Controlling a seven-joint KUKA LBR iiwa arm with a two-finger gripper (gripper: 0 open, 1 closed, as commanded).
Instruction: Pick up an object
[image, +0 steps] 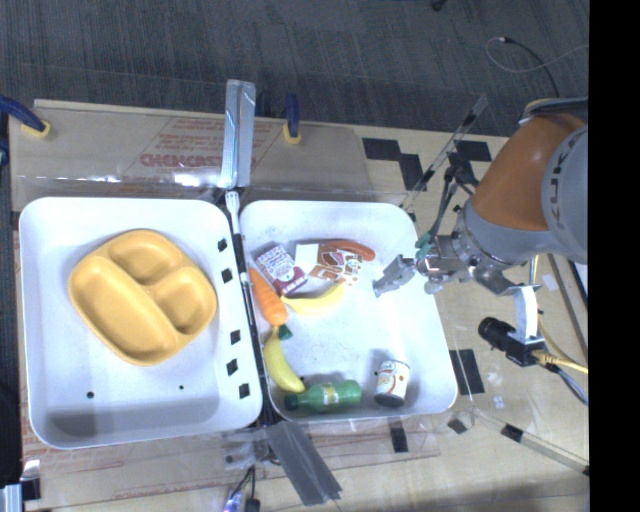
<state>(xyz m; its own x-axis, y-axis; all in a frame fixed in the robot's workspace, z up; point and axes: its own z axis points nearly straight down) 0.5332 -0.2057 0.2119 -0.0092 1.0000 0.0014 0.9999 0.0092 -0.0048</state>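
Observation:
The right bin (425, 330) holds several things. An orange carrot (267, 298) lies by its left wall, with a yellow banana (281, 364) below it and a green bottle (325, 396) along the front wall. A small printed can (392, 381) stands next to the bottle. A second banana (318, 297) lies in the middle, under a white and red packet (277, 264) and a printed card (338, 262). A reddish sausage (350, 246) lies at the back. My gripper (394, 277) hangs over the bin's right part, apart from all of these, with nothing seen in it.
The left bin (50, 400) carries a yellow divided plate (142, 294). A metal divider (238, 135) rises between the bins at the back. The arm's grey body with its orange band (520, 190) hangs over the bench to the right of the bins.

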